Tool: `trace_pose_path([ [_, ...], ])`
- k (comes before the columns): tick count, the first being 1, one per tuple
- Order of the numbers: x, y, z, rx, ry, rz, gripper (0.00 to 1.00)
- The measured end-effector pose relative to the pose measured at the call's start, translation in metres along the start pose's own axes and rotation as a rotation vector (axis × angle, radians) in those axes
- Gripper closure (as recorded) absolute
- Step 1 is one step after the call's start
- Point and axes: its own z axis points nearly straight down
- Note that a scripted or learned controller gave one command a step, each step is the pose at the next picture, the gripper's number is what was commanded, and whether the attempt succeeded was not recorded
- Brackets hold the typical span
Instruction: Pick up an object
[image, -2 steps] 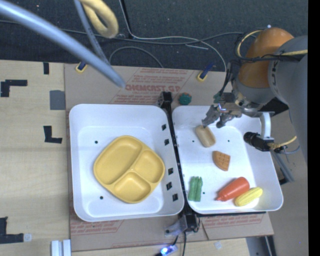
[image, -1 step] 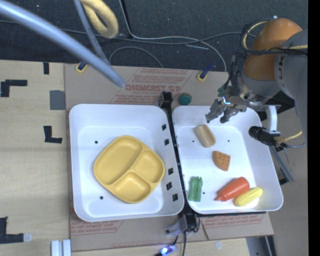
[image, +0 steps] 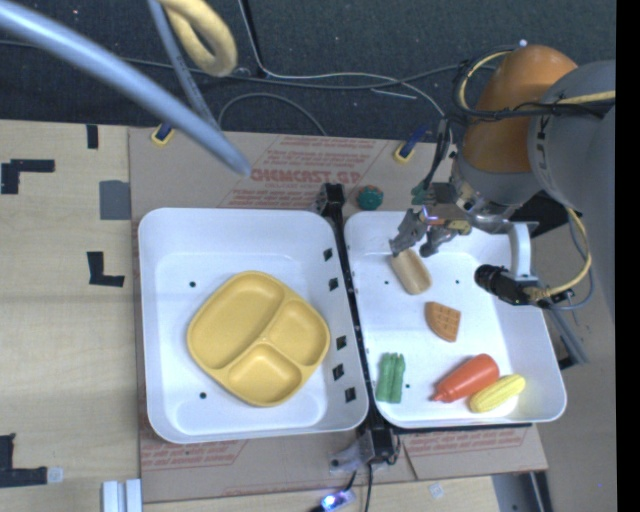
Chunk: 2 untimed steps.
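Two white bins share the bench; the hand (image: 425, 237) hovers in the right bin (image: 520, 400), fingers spread above the tan block (image: 410, 271), grasping nothing. Pickup is not yet done.

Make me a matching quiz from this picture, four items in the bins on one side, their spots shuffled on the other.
Things:
1. yellow divided plastic plate
2. tan bread-roll toy
3. green ridged vegetable toy
4. yellow corn toy

Places:
A. right bin, near-right corner
B. left bin, middle
C. right bin, far end, under the gripper
D. right bin, near-left corner

Pairs: 1-B, 2-C, 3-D, 4-A
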Motion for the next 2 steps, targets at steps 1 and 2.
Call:
trace_pose_path([
  [1,0.055,-0.024,-0.009,0.001,0.001,-0.003,1.00],
  [2,0.102,-0.051,-0.017,0.001,0.001,-0.002,1.00],
])
